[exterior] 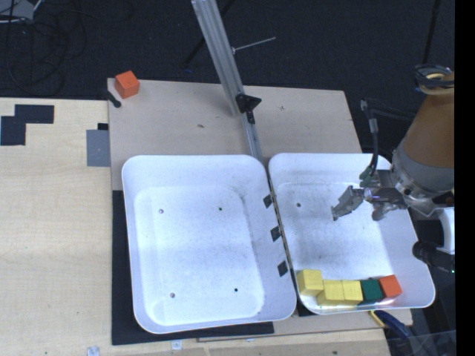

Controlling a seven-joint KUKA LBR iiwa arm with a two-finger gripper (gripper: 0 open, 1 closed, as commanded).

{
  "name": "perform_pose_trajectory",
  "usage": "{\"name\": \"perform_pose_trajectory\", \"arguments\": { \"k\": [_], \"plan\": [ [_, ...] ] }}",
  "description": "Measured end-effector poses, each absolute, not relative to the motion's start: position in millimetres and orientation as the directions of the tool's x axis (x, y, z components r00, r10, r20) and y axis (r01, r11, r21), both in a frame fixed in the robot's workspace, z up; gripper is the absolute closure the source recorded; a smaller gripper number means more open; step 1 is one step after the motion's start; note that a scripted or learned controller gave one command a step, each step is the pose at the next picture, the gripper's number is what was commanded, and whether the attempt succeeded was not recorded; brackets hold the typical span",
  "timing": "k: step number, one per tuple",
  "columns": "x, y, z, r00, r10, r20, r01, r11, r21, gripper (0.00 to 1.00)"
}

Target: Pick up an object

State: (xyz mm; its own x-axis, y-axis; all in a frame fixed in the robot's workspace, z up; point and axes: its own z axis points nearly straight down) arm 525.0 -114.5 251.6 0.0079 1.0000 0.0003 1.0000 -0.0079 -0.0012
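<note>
Pale wooden bench (52,221) under a dark, cable-strewn floor at twelve o'clock; no legible writing or brand anywhere. Two shallow white plastic bins side by side — left bin (194,317) with only specks and small holes on its floor, right bin (326,163) holding a row of small blocks along its six o'clock wall: two or three yellow blocks (330,288), hard to separate one from another, then a green block (371,291) partly tucked behind an orange-red block (390,285). Grey two-finger gripper (361,205) reaching in from three o'clock, poised over the right bin's middle, well apart from the row of blocks; fingers spread apart, nothing between them. Arm body cut off at the frame's edge, its orange band (436,128) blurred. Slanted grey aluminium rail (219,47) rising from between the bins toward twelve o'clock. Lone orange cube (127,84) on the board at ten o'clock, outside both bins.
</note>
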Motion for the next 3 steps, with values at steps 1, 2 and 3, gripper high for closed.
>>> {"name": "perform_pose_trajectory", "arguments": {
  "k": [1,2,3],
  "plan": [
    [501.7,-71,291,-0.003,1.0,0.001,1.0,0.003,0.002,0.0],
    [498.9,29,341,-0.008,1.0,0.003,1.0,0.008,0.0,0.0],
    [499.6,54,186,0.0,1.0,0.0,1.0,0.0,-0.013,0.0]
  ]
}}
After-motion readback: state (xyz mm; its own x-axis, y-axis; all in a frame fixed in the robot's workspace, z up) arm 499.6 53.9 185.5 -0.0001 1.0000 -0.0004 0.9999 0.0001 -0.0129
